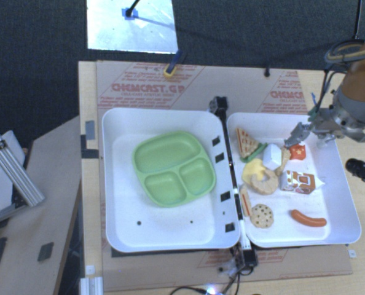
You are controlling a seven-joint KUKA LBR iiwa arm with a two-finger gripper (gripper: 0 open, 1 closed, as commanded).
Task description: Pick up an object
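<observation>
Just above the red block (298, 152), in the right bin (348, 226), the gripper (296, 136) hovers — its jaw state cannot be told from here. The approach seems underway; next it likely needs a straight descent onto the block — clear of the white piece (272, 158) beside it.

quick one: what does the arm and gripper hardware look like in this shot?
Grey arm with an orange band above the wrist. A yellowish cable loops near the top of it. The gripper is grey metal, slim and angular; blur hides finer detail and any markings.
</observation>
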